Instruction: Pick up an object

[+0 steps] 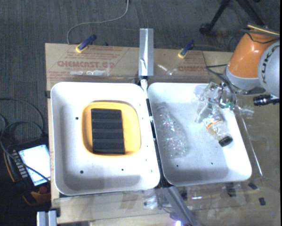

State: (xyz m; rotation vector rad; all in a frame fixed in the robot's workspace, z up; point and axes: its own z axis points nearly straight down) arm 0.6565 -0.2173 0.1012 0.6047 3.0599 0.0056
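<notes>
In the right bin (235,171) a crumpled clear plastic bottle (171,133) lies along the left side. A second small clear bottle (215,125) with an orange label and a black cap (225,139) lies at the upper right. My gripper (215,99) hangs over the upper end of that small bottle, below the orange band (246,60) of the arm. Glare and clear plastic blur the gripper's tip, so contact with the bottle cannot be judged. The left bin (65,168) holds a yellow tray-like object (89,126) with a black ridged block (108,131) in it.
The two bins meet at a raised rim (150,126) in the middle. A metal post (146,51) and two blue-and-yellow clamps (85,43) stand on the cardboard behind the bins. Cables and a small device (32,163) lie on the floor at left.
</notes>
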